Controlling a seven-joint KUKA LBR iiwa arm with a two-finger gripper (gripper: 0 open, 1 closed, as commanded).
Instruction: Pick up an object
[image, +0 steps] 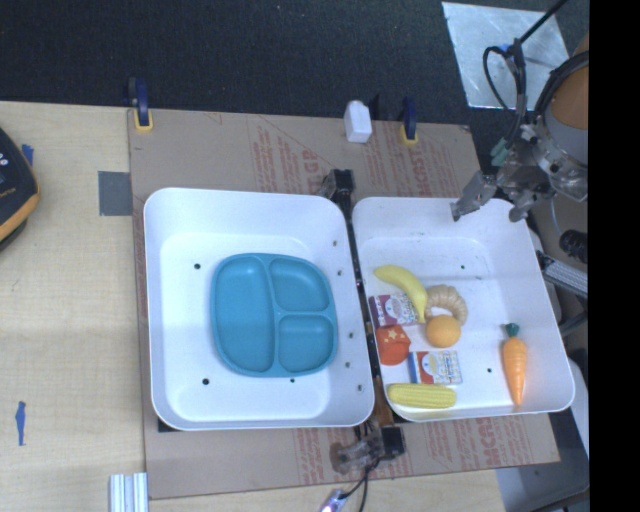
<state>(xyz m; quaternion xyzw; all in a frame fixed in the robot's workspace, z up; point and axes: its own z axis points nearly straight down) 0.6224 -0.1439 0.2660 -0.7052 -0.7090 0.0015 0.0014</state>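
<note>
The right bin (540, 290) holds a yellow banana (400, 284), a tan ring-shaped pastry (449, 297), an orange ball (443, 332), a red round item (394, 347), two small printed packets (384, 310) (439, 367), a corn cob (421, 396) and a carrot (514, 369). My gripper (489, 210) hangs over the bin's far right corner, well apart from all of these. Its two fingers are spread open, and nothing is between them.
A blue divided plate (274, 313) lies in the left bin (165, 300). A white block (358, 121) and clamps sit along the far edge of the cardboard base. A dark device (12, 190) lies at the bench's left edge.
</note>
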